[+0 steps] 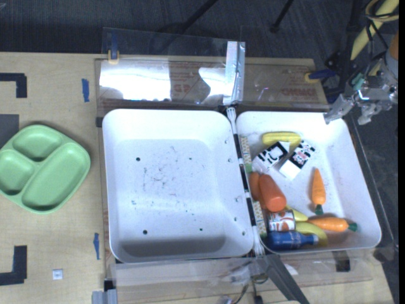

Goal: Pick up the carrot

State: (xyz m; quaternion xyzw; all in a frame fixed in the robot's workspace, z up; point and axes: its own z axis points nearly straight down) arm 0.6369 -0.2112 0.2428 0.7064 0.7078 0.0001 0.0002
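Note:
Two carrots lie in the right bin (361,170). One small orange carrot (317,186) points up and down near the bin's right side, its green end toward the front. A second carrot (330,223) lies sideways at the front right, green end to the right. My gripper (348,113) hangs over the bin's back right corner, well behind both carrots. It is open, with nothing between its fingers.
The right bin also holds a yellow banana (281,138), two black-and-white boxes (286,157), an orange bottle (271,194), a red-and-white can (281,221) and a blue item (288,239). The left bin (171,182) is beside it. A green divided plate (42,168) sits far left.

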